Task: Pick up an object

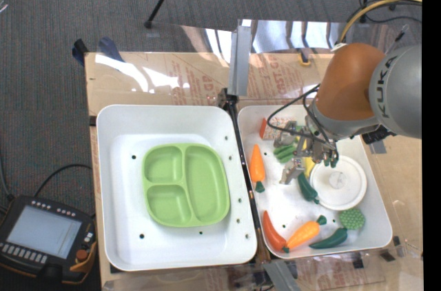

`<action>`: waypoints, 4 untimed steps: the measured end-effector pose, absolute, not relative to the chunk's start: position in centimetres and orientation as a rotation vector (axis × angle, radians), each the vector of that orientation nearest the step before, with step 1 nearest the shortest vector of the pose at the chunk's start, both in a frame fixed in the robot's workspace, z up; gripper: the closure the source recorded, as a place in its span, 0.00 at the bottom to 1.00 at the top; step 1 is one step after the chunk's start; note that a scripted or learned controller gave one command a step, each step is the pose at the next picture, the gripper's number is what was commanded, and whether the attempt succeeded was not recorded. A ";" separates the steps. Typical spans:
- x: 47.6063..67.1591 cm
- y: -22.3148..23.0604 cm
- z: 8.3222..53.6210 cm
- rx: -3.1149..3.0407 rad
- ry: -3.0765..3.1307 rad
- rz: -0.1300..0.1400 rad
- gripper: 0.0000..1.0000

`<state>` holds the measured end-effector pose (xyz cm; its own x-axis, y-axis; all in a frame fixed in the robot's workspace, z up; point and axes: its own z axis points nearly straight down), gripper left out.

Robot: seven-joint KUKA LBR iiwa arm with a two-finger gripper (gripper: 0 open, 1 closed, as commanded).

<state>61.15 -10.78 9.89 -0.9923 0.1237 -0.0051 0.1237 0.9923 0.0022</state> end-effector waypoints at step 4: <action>56.8 -9.0 8.7 0.554 3.094 0.002 0.00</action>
